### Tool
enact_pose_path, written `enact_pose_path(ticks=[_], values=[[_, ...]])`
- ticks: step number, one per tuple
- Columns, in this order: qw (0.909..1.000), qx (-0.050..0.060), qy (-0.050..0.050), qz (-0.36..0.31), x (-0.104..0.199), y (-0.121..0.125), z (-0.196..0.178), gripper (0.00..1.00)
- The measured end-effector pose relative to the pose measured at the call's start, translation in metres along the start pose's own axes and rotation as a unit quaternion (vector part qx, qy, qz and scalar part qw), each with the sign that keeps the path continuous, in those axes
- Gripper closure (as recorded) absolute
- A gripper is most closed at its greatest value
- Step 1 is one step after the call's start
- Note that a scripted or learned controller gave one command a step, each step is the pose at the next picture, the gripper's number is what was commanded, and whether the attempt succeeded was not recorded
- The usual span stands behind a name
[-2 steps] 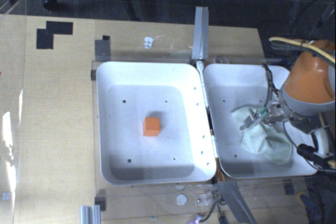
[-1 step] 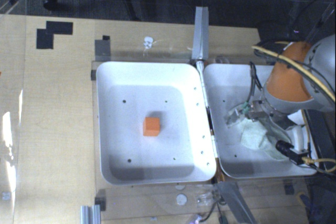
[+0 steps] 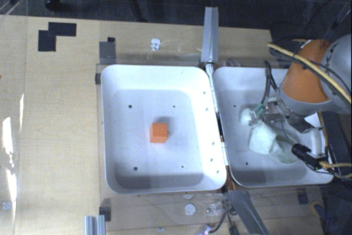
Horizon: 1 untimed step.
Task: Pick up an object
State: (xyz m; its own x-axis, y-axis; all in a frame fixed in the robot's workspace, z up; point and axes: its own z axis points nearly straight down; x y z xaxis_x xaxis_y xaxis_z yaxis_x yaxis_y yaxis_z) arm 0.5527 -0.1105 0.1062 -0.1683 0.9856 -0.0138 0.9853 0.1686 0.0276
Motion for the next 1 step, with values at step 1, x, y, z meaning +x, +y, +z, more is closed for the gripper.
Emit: enact_pose_path(ticks=[1], values=[[0.9988, 0.012, 0.005, 0.047, -0.0200, 0.0305, -0.1015, 1.00]])
